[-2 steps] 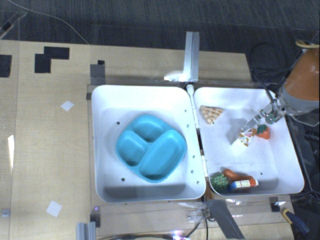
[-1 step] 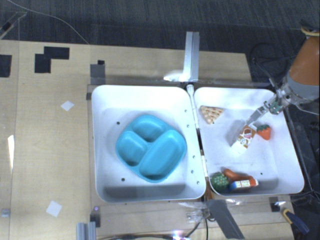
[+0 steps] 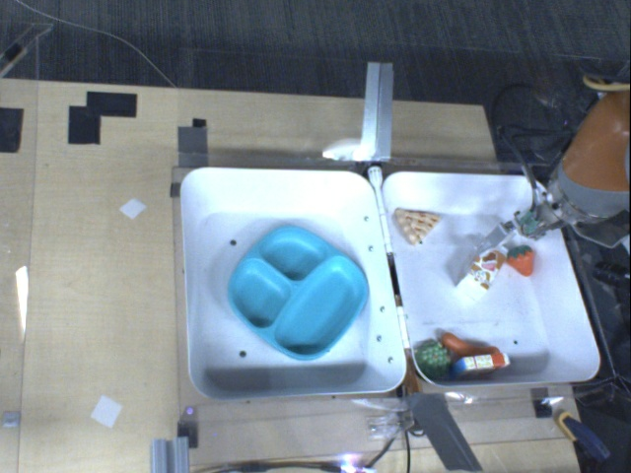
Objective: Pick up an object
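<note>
Gripper (image 3: 533, 221) over right bin's (image 3: 567, 363) far right side, finger state impossible to tell. Just beside it: small white carton (image 3: 483, 270) touching orange-red toy fruit (image 3: 522, 261). Blue divided plate (image 3: 298, 291) in left bin (image 3: 202, 294).

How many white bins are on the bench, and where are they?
2. The left bin holds a blue divided plate. The right bin, touching it along the middle, holds the small food toys.
</note>
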Controlling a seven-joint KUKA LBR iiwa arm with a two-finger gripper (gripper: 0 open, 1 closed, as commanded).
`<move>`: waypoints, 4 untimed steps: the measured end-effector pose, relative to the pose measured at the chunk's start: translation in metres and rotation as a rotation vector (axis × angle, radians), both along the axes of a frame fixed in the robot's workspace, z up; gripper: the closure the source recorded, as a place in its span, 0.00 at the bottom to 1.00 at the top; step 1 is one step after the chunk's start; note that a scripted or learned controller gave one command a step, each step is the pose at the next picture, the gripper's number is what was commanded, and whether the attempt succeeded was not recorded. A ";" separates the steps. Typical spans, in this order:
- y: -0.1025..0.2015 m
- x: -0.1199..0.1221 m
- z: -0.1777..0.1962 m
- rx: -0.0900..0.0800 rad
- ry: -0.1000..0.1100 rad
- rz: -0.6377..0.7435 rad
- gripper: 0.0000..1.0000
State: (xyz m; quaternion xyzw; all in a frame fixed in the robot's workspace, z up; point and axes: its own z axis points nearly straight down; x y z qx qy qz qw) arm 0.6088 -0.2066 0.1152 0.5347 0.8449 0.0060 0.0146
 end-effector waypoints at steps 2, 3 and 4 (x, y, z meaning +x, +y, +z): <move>0.002 -0.010 -0.005 0.003 -0.011 -0.134 0.00; 0.001 -0.019 -0.006 0.000 -0.031 -0.118 0.00; 0.000 -0.021 -0.006 0.003 -0.030 -0.165 0.00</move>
